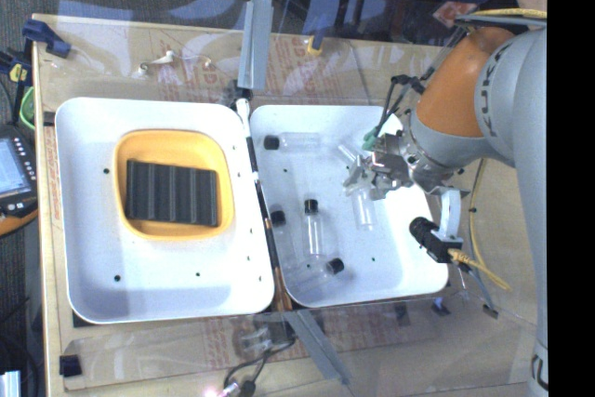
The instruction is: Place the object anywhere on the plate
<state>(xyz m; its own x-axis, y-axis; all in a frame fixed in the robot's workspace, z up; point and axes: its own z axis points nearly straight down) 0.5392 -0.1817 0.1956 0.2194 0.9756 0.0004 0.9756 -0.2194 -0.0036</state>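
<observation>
Looks like the pick step to me: the claw (372, 174) is down in the right bin (423, 279), at about 3 o'clock, right over a clear vial (363, 211). Can't tell how the claw is set. Next it needs a solid grab, then a haul to the yellow plate (172, 144) at 9 o'clock.
</observation>
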